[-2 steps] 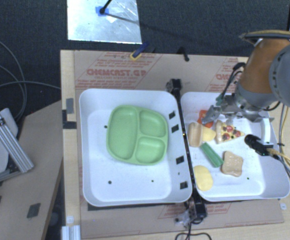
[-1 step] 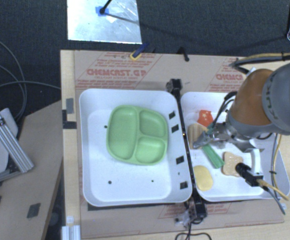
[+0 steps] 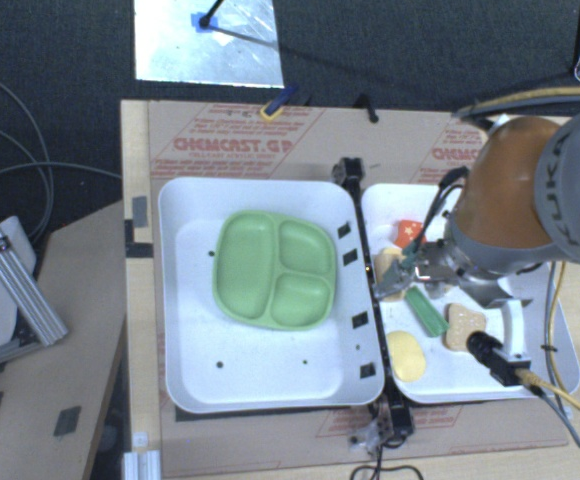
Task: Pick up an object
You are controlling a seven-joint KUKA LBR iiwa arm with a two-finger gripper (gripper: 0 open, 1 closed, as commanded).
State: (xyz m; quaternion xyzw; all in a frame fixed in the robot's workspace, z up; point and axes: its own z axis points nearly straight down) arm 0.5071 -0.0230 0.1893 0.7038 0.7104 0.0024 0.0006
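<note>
- A flat brown cardboard sheet with red letters (image 3: 232,140) lies on the desk under two bins.
- The left white bin (image 3: 185,368) holds a pale green plastic plate with three sections (image 3: 274,269), near the middle. There is bare white floor all around the plate.
- A black strip with clips (image 3: 366,278) runs between the bins where their walls meet.
- The right white bin (image 3: 440,388) is crowded. The big grey arm with an orange band (image 3: 525,198) covers much of it.
- The claw (image 3: 402,273) is low at the left side of this bin, close to the black strip. I cannot tell its state, because small things crowd around the tip.
- A small red and orange piece (image 3: 407,232) lies just above the claw.
- A long green stick-shaped toy (image 3: 426,313) lies just below the claw, tilted.
- A round yellow toy (image 3: 405,355) sits below that, near the front wall.
- A tan bread-shaped toy (image 3: 461,325) lies right of the green stick.
</note>
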